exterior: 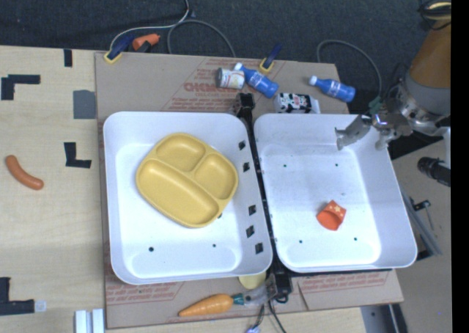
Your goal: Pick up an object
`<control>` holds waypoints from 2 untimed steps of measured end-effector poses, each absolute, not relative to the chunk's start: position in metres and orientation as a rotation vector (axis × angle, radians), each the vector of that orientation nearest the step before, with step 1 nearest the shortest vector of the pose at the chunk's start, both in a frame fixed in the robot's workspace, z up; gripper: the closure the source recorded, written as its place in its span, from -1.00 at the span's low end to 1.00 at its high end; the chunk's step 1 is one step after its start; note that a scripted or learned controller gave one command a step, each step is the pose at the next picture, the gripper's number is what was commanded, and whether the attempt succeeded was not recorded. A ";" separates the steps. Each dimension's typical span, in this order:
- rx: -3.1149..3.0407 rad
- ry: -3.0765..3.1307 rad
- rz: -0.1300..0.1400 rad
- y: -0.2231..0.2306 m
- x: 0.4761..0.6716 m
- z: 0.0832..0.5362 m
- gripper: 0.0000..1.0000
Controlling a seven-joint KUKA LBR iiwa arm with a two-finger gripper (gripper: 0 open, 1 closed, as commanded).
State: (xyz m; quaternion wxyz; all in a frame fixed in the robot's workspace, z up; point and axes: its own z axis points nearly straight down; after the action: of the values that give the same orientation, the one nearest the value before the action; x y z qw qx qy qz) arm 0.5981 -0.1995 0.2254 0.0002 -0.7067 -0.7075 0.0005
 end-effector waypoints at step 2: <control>-2.228 -2.227 -0.002 -0.133 0.493 0.085 -1.00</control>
State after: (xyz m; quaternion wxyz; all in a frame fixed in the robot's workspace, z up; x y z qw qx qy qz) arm 0.4930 -0.1330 0.0855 -0.0044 -0.7072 -0.7070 -0.0006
